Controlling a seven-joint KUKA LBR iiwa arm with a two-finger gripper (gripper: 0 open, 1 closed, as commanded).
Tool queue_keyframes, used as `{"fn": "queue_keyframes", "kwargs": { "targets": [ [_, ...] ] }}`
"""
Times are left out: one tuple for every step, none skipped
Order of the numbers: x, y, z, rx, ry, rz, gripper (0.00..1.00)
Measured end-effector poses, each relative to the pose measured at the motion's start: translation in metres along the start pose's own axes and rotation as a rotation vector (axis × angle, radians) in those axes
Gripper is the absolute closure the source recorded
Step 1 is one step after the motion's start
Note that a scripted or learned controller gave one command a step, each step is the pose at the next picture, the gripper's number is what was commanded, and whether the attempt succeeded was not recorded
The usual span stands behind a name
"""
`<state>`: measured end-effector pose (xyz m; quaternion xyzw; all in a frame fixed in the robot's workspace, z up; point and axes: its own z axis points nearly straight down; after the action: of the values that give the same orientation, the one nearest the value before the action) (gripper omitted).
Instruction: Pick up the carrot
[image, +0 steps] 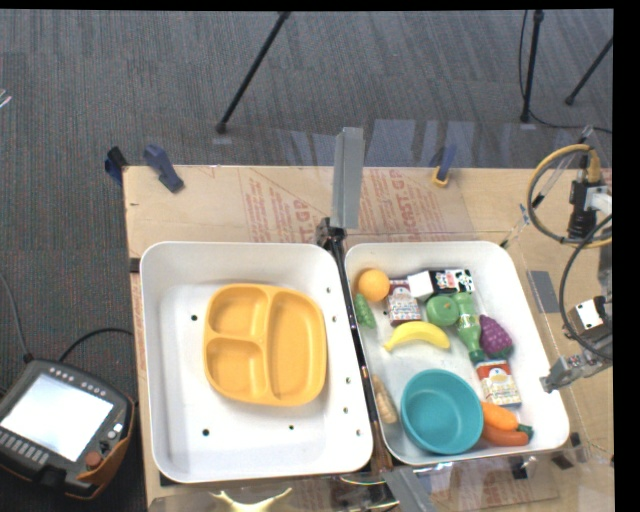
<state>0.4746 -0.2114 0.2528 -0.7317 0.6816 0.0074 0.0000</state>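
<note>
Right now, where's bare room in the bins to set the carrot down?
Left bin: white floor all around the yellow tray, widest along the near edge. Right bin is crowded: only a small patch between banana and teal bowl. The carrot is wedged by the bowl at the near right corner.

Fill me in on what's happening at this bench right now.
Nothing is being handled yet. The carrot lies in the right bin, at its near right corner beside the teal bowl, among other toy food such as a banana and an orange. The left bin holds a yellow divided plate. Part of the arm's hardware sits at the right edge, away from the carrot.
</note>
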Motion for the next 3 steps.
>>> {"fn": "queue_keyframes", "kwargs": {
  "targets": [
    [-0.007, -0.003, -0.114, 0.016, 0.011, -0.105, 1.0],
    [-0.013, -0.001, -0.235, 0.016, 0.012, -0.242, 1.0],
    [-0.009, -0.001, -0.005, 0.0, 0.0, -0.668, 1.0]
  ]
}}
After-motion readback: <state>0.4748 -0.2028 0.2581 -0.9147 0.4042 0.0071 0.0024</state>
